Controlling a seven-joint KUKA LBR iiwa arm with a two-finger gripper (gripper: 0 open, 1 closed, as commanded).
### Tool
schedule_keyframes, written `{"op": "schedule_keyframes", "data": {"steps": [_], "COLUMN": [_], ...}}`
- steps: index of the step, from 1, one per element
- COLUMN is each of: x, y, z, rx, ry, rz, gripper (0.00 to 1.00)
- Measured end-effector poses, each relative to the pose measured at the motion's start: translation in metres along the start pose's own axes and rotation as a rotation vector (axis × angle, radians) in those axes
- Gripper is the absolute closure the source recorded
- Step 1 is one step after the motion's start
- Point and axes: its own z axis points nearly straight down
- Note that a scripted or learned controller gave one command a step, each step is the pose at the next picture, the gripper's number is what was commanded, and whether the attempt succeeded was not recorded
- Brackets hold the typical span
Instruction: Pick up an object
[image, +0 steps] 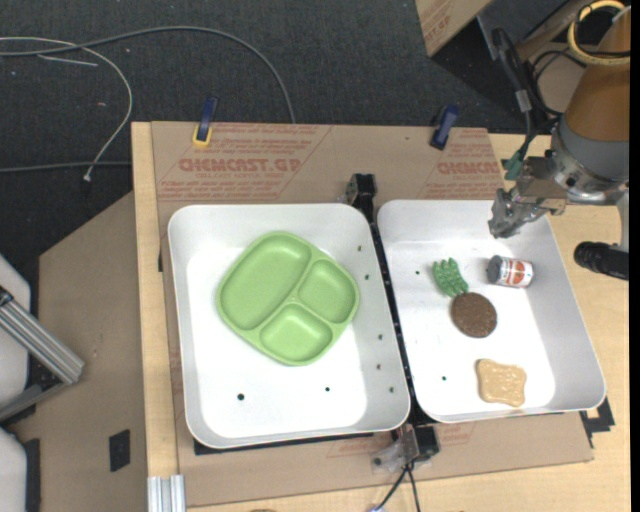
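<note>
Here the table carries two shallow white bins side by side. The left bin holds a single green divided plate, lying flat and turned at an angle, its three compartments bare. The right bin holds four small things: a green leafy toy near the middle, a small can with a red and white label lying on its side just to the right of it, a round brown disc just below both, and a tan, toast-like piece nearer the front rim, apart from the rest. The arm comes in from the right, and the gripper hangs over the far part of the right bin, above the can and not touching it. Nothing sits between the jaws, and whether they are released or clenched cannot be told from this angle.
</note>
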Motion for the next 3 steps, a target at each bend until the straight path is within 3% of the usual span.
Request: {"op": "schedule_keyframes", "data": {"steps": [3], "x": [0.164], "y": [-0.001], "z": [0.017], "rx": [-0.002], "ry": [-0.001], "rz": [0.0], "gripper": [1.0]}}
